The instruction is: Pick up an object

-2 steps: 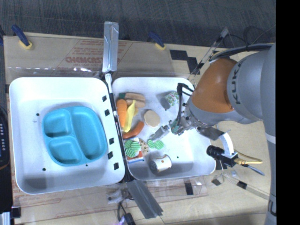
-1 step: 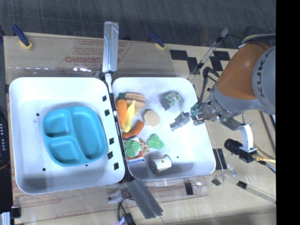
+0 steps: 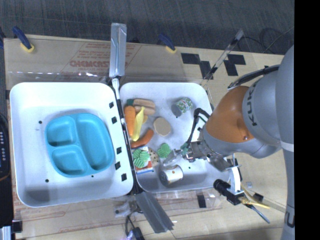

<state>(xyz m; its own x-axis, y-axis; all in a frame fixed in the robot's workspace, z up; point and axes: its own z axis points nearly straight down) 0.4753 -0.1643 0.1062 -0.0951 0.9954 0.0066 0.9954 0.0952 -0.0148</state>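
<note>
Progress: nothing is lifted yet; the pick remains to be made, judging by every item lying on the bin floor.
Gripper [image 3: 176,155]: low in the right bin [image 3: 165,90], near its front, among the objects; whether it pinches anything I cannot tell.
Nearest candidates: a silver can [image 3: 171,175] lying on its side just below the tool, and a green leafy toy [image 3: 164,150] just to its left.
Other objects: an orange carrot [image 3: 130,119], a hot-dog bun [image 3: 143,104], a tan disc [image 3: 162,127], a green patterned ball [image 3: 183,105].
Left bin [image 3: 30,96]: holds a blue divided tray [image 3: 79,144].
Surface: a cardboard-covered bench [image 3: 60,51], yellow clamps [image 3: 23,39] at the back edge.
Room: dark carpet [image 3: 75,6] beyond.
</note>
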